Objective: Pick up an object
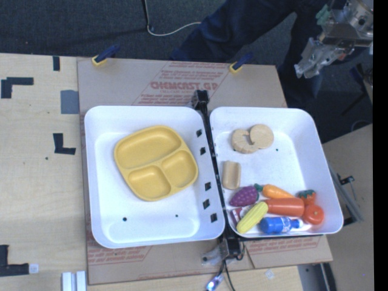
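Start at your left, where the left bin (97, 162) holds a yellow divided plate (156, 162) lying flat, and nothing else that you can pick out. Cross the black divider (208, 156) and you reach the right bin (318, 156), where every candidate for the pick lies. Near its far edge sit two tan cookie pieces (251, 139), touching one another. Just beside the divider lies a small beige block (230, 174). Toward the near edge the toys crowd together: a purple grape bunch (245, 195), a yellow corn cob (252, 216) angled under it, a carrot (277, 191), a red sausage-like piece (285, 207), a blue and white bottle (280, 225) and a tomato (313, 214) at the corner. Further right and high up, the gripper (315, 56) hangs well outside the bins, above the dark floor beyond the bench. By my reading the pick has not begun: every object lies in its bin and the arm is well apart from all of them, so the approach, the grasp and the lift all remain. You cannot tell how the tool is set, since it is blurred and partly cut off by the frame edge, and nothing can be seen in it. The piled toys overlap, so their lower edges are hidden.
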Controlling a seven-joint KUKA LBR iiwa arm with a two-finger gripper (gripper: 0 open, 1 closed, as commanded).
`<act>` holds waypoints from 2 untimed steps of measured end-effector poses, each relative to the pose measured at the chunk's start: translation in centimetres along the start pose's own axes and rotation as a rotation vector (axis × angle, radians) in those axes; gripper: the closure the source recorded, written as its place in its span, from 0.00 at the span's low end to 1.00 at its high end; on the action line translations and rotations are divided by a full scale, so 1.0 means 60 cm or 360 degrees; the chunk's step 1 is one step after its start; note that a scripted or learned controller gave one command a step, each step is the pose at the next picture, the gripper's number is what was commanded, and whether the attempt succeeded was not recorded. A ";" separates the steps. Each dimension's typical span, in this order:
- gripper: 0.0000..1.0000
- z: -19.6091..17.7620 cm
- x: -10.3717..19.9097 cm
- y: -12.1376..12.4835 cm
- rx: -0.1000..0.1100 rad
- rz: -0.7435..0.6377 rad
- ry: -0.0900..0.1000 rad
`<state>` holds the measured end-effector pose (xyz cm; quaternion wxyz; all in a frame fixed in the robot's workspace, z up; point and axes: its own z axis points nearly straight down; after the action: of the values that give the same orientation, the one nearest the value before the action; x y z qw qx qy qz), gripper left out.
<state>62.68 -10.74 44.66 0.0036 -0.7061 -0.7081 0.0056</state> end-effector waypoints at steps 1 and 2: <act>1.00 0.036 -0.068 -0.070 -0.0005 0.0008 0.0005; 1.00 0.076 -0.130 -0.132 -0.0005 0.0009 0.0005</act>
<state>54.74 -18.58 40.25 0.0036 -0.7081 -0.7061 0.0034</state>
